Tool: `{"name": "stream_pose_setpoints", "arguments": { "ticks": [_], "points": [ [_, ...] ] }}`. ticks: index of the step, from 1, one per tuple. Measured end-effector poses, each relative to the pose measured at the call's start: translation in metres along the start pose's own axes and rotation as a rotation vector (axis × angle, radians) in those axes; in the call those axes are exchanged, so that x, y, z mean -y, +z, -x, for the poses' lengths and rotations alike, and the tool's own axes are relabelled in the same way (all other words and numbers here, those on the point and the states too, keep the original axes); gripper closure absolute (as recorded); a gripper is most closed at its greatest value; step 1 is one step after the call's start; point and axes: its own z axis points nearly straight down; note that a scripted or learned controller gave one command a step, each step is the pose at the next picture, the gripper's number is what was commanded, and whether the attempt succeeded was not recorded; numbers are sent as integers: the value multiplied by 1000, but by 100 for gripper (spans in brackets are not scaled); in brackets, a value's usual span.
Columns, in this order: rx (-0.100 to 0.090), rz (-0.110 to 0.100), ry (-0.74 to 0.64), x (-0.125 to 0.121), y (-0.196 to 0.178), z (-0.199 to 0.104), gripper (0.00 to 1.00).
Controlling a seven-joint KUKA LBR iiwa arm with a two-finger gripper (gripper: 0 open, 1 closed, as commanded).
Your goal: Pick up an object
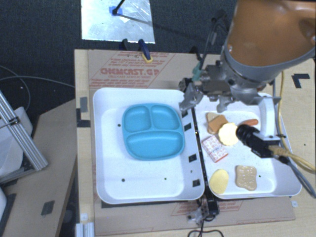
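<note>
The right bin (284, 181) holds several play-food pieces: a brown bread slice (216, 122), a pale yellow round piece (228, 134), a red sausage (250, 122), a pink checkered packet (215, 149), a yellow oval piece (219, 180) and a tan cracker (246, 177). My gripper (207, 98) hangs below the orange-banded wrist, over the far left corner of the right bin, just above the bread slice. Nothing is visibly held in it. The arm hides the bin's far edge.
A blue divided plate (152, 131) lies in the left bin (111, 181). A black cylindrical part (253, 140) with a yellow cable reaches over the right bin beside the round piece. A shiny sheet (118, 14) lies beyond the bench.
</note>
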Motion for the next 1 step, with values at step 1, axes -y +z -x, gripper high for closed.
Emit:
{"name": "stream_pose_setpoints", "arguments": {
  "ticks": [1],
  "points": [
    [-1,1,0,-1,-10,1,100]
  ]
}}
